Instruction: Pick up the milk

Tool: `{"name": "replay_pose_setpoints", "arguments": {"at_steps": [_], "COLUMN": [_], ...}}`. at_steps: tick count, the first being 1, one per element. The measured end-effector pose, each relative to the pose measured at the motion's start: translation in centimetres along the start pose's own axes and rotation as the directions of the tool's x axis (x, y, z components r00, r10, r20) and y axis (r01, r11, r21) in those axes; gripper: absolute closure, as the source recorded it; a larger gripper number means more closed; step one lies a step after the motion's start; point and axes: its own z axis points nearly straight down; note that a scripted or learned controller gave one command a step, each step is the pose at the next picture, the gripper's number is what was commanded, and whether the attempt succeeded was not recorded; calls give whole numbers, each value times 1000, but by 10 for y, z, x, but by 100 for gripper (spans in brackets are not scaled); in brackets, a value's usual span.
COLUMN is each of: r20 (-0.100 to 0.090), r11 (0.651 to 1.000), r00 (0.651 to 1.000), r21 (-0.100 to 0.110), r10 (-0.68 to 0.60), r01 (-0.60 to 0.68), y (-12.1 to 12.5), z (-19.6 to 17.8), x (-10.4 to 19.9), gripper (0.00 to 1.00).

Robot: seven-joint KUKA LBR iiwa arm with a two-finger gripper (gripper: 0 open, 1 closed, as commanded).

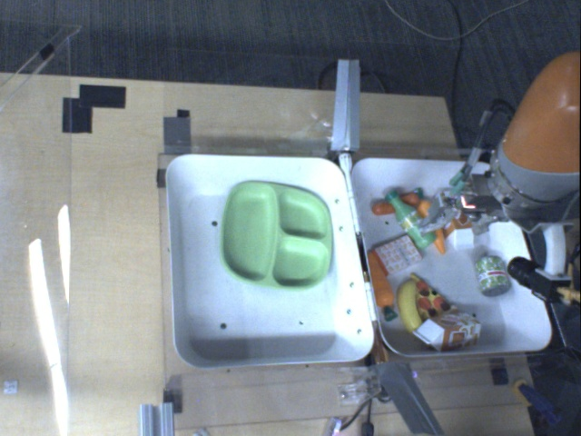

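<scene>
Bins first from my remote seat: the left bin (186,271) has the green divided tray (276,232) sitting upside down in it, and the right bin (536,330) holds the clutter, with the arm (545,134) leaning in over its far right corner. Milk carton (448,330) lies on its side at the near edge, just beside the banana (409,303), the small can (493,275) off to its right. Gripper (461,205) sits over the carrots (406,204), well apart from the carton; can't tell its grip state.
</scene>
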Motion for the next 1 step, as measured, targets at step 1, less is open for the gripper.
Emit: {"name": "replay_pose_setpoints", "arguments": {"at_steps": [1], "r20": [1], "r11": [996], "r00": [996], "r21": [-2], "r10": [-87], "r01": [87], "y": [37], "z": [10], "x": [-43], "gripper": [0]}}
